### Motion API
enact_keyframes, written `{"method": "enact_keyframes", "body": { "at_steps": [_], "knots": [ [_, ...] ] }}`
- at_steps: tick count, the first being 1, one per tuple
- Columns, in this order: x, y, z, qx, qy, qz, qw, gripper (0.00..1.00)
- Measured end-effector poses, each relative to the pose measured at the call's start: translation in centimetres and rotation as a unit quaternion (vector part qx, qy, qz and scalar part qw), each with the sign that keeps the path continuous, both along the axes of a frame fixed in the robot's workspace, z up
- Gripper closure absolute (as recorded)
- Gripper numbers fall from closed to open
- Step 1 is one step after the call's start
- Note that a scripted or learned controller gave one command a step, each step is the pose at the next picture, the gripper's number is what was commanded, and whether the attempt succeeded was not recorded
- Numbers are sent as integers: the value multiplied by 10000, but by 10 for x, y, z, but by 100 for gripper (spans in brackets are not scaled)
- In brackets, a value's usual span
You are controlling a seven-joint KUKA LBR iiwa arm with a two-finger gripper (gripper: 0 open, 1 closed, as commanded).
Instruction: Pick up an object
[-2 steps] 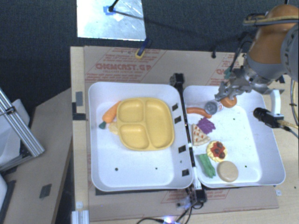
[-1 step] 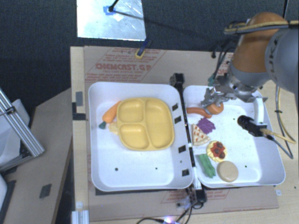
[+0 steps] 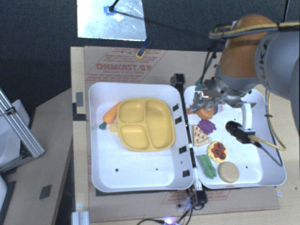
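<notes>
My gripper (image 3: 203, 101) hangs low over the far left corner of the right bin (image 3: 263, 165), directly above an orange toy food (image 3: 205, 113) that it partly hides. Whether it touches the orange piece is unclear. In front of it lie a purple grape bunch (image 3: 206, 125), a pizza slice (image 3: 200, 137), a red and yellow round piece (image 3: 217, 151), a green pod (image 3: 206, 166) and a beige round bun (image 3: 228, 172). The grey arm (image 3: 262, 55) comes in from the right.
The left bin (image 3: 136, 178) holds a yellow divided plate (image 3: 143, 124), with a carrot (image 3: 111, 112) against its left rim. A black divider (image 3: 185, 125) separates the two bins. The right half of the right bin is bare white floor.
</notes>
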State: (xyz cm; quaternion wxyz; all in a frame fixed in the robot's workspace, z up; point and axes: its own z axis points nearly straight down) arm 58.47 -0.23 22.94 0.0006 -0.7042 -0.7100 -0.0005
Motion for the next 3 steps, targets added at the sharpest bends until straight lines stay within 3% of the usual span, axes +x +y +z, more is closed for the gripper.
{"method": "enact_keyframes", "body": {
  "at_steps": [2,3],
  "knots": [
    [-40,102,-1,4,3,11,10000,100],
    [-43,108,-14,-6,4,-14,10000,100]
  ]
}}
